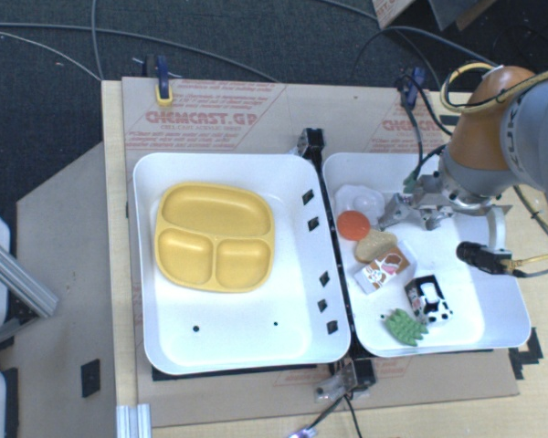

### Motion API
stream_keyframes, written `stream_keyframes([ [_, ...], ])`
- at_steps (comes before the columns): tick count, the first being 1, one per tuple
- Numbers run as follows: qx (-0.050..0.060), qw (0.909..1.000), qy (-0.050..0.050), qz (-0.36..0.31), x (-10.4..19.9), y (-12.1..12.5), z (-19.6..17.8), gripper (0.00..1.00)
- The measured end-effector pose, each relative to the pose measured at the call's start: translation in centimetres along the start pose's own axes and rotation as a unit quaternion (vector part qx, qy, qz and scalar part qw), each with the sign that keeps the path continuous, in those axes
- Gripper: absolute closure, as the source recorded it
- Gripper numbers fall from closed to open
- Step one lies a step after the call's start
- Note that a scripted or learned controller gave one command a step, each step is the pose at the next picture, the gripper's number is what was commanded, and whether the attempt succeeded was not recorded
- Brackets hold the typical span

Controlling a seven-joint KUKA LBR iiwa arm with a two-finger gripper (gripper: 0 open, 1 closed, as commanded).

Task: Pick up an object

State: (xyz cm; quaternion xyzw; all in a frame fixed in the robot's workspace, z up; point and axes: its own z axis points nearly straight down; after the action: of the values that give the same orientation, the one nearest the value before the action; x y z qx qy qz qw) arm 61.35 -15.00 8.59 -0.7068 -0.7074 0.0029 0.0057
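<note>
Yellow tray (216, 236) fills left bin (247, 336) (gripper (418, 206) state unclear).

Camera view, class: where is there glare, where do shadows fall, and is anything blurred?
Camera view: even overhead light; soft glare on the yellow tray and white bin floors; faint shadows beside the toys; small items lack detail; the arm's orange band looks slightly soft.

Dark carpet floor (55, 89) with trailing cables (96, 26)

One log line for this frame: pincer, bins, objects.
pincer: over right bin, nothing held | orange disc, tan piece nearby | left bin: yellow tray
</note>
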Motion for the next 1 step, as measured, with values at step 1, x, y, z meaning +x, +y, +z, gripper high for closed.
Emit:
stream_keyframes([
  [1, 0.0, 1.0, 0.0, 0.0, 0.0, 0.1, -1.03, 1.0],
])
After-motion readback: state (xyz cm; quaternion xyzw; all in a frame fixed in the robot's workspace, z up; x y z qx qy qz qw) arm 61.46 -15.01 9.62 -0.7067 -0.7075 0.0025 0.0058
